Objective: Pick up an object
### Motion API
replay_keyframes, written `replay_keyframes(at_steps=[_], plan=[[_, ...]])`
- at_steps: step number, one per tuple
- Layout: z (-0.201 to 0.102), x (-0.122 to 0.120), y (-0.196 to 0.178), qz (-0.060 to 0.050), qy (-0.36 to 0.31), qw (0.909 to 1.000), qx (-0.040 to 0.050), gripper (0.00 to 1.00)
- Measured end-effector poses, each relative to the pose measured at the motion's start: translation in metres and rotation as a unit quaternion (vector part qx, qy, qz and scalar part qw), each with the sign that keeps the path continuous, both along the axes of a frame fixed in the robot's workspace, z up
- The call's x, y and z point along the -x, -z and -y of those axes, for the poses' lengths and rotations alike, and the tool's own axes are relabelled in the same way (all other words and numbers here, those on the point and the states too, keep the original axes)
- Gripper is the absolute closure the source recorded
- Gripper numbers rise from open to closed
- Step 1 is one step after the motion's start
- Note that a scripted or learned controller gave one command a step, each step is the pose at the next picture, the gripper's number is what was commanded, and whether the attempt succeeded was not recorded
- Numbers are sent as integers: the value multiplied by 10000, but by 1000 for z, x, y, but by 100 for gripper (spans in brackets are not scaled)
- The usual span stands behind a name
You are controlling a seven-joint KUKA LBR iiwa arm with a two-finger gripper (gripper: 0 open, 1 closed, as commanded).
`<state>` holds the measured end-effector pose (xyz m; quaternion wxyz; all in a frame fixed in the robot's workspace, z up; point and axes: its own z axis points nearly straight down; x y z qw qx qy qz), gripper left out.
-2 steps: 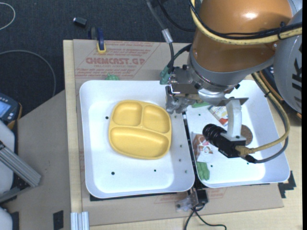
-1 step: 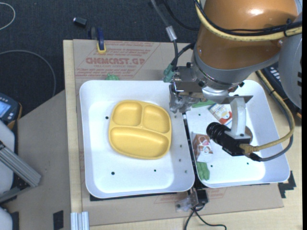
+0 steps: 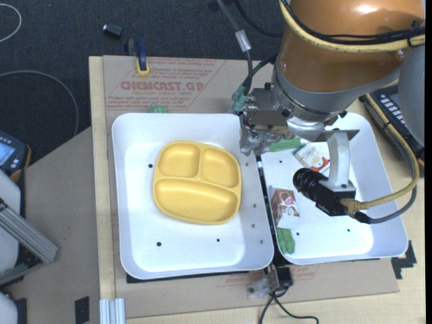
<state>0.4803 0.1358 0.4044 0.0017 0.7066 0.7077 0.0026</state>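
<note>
Your gripper [image 3: 254, 138] hangs above the bins' shared wall [image 3: 260, 175], at two o'clock from the yellow plate [image 3: 197, 182]; whether it is open, you cannot tell. Lowered here, it could hit that wall.

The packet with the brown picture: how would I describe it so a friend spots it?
Look in the white bin on the view's right. Near its left wall lies a small flat packet. Its brown picture on white separates it from the green piece below and the red-and-white packet above.

Dark grey carpet [image 3: 61, 46] around a brown cardboard benchtop [image 3: 202, 73].
</note>
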Motion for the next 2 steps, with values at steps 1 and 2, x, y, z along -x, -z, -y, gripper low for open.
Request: replay_keyframes(at_steps=[1,2], plan=[[0,-1,-10,12,-4,10000,-3,100],[-1,-1,-20,27,-7,10000,-6,100]])
